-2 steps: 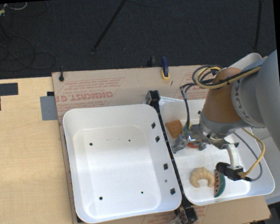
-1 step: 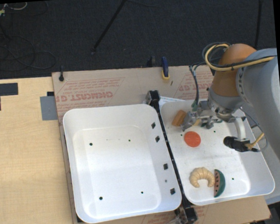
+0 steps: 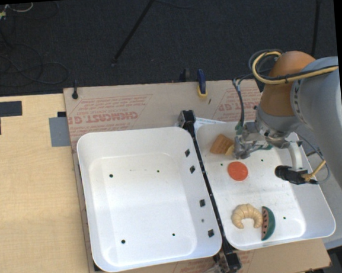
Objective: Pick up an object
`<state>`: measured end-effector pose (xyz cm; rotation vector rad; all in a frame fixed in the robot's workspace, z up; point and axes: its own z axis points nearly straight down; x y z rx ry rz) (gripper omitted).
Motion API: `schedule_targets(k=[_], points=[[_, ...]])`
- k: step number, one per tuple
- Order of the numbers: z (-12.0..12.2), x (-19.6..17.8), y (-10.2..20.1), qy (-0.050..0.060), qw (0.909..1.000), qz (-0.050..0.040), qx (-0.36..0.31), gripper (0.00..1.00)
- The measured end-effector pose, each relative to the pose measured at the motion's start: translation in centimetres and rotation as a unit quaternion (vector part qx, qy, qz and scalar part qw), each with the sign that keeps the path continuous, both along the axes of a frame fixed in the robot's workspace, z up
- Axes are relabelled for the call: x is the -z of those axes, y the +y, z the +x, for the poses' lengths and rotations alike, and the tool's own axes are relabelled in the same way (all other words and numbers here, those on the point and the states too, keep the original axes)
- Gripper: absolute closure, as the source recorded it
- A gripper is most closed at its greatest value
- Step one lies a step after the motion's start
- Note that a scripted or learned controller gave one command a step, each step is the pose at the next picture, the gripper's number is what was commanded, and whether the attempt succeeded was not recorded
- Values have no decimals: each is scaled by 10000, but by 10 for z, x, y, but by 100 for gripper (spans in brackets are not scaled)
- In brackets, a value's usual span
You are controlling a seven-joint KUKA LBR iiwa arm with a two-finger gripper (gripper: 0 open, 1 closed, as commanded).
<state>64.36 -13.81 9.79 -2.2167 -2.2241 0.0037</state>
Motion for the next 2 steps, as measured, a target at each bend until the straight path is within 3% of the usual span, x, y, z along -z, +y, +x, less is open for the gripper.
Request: schedule_targets(k=[1,2], points=[[-44,11,-72,16,10000,-8,43,100],[-81,-131,-16,-61,10000,4,-3,100]])
